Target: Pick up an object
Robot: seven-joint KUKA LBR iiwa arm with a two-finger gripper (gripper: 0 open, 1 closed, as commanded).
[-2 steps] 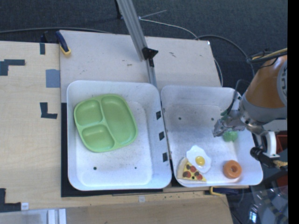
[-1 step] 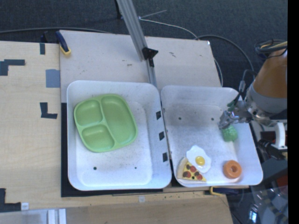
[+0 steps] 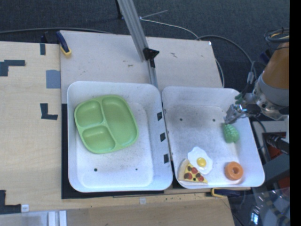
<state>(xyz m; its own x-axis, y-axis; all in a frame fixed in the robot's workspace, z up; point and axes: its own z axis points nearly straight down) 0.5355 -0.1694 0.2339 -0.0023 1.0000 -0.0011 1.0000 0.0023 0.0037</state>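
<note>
Risk: pincer [image 3: 231, 114] sits at 12 o'clock of the green broccoli [image 3: 231, 133], near the right bin's [image 3: 197, 98] 3 o'clock wall; a descent could strike the rim or nudge the broccoli aside. Pincer's spread: cannot tell, nothing visibly held. Fried egg [image 3: 200, 160], pizza slice [image 3: 191, 172], doughnut [image 3: 233, 170] lie at 6 o'clock.

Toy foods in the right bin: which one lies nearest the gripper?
The green broccoli-like toy, just below the gripper near the right bin's far right side. The fried egg, pizza slice and orange doughnut lie farther off along the near edge.
</note>
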